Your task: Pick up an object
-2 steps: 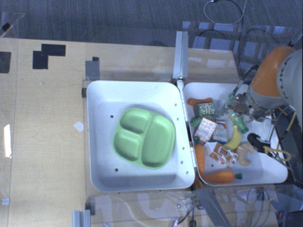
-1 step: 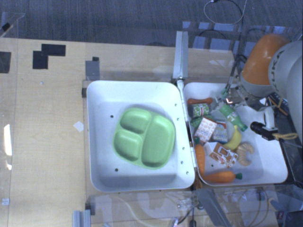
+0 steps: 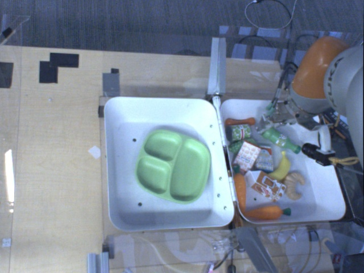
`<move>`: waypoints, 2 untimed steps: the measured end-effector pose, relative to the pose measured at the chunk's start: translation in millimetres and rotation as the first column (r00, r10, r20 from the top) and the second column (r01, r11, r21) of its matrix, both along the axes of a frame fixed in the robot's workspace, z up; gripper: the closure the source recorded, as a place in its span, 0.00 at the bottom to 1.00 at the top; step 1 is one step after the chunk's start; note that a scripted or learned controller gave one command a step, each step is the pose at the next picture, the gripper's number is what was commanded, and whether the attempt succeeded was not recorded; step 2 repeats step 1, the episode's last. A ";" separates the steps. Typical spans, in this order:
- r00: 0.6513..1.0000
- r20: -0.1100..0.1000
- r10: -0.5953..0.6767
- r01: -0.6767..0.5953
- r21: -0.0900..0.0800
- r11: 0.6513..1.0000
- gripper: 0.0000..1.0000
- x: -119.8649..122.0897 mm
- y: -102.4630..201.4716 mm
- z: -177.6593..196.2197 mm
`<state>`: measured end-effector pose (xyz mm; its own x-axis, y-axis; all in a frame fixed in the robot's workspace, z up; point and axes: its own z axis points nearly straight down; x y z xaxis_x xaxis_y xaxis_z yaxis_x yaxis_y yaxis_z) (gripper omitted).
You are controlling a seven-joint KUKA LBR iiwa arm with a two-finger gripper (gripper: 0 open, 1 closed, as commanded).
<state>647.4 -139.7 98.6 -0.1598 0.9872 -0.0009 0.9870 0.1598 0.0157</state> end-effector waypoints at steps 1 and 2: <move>0.999 -0.011 -0.035 0.035 -0.001 0.999 1.00 23.3 91.5 112.2; 0.999 -0.011 -0.035 0.035 -0.001 0.999 1.00 23.3 91.5 112.2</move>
